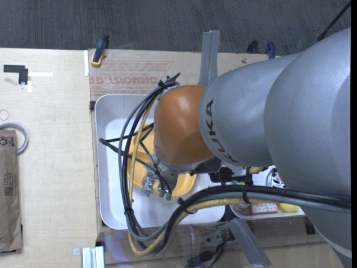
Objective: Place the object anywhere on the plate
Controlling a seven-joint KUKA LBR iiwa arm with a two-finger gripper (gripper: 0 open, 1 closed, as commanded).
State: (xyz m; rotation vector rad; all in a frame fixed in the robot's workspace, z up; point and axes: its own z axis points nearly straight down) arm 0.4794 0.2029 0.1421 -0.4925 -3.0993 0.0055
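A yellow plate [138,156] lies in the left white bin [107,166]; only its left rim and a patch at its near edge show. The grey arm with its orange band [179,124] hangs right over the plate and covers most of it. My gripper [155,185] pokes out below the orange band, low over the plate's near part, as a small metallic piece with cables around it. Whether anything is in it is hidden by the wrist. I cannot make out a separate object on the plate.
Black and yellow cables [129,205] loop from the wrist across the left bin. In the right bin a red-and-white packet [261,208] and a yellow item [288,207] peek out under the arm. A brown bag [9,194] lies on the bench at far left.
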